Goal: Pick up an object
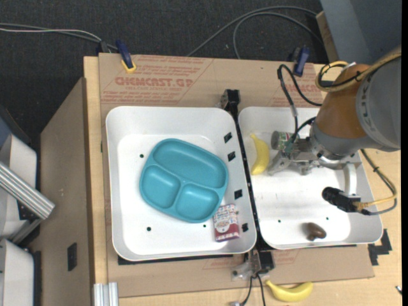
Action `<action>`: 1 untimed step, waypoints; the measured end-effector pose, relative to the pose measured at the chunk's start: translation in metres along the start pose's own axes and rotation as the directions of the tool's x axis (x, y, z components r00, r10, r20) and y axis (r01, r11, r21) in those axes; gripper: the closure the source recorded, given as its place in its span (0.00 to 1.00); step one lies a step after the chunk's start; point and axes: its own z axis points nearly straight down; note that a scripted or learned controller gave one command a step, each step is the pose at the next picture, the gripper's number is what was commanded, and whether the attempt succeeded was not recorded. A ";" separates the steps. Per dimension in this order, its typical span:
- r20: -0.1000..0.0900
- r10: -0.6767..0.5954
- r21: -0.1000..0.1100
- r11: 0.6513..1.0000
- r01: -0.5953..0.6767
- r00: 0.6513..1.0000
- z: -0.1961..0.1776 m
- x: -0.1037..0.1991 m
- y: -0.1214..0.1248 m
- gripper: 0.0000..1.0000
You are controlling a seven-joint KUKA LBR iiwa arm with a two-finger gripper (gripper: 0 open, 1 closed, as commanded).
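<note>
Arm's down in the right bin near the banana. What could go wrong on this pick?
1. The banana lies against the right bin's left wall, so a finger may hit the wall or push the fruit instead of closing around it.
2. The gripper sits beside the banana, not over it; closing here might catch nothing.
3. Loose cables near the wrist could snag.

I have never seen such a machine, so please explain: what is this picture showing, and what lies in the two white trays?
One camera looks down from above on a bench. The grey and orange shape on the right is a robot arm; its pincer hangs low over the right tray, close to a yellow banana. I cannot tell whether it grips anything. That tray also holds a small brown lump. The left tray holds a blue divided plate and a small red packet. Another banana lies outside, in front of the trays.
</note>
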 end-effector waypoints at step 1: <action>-0.001 0.000 -0.002 1.000 0.000 1.000 -0.011 0.001 0.001 1.00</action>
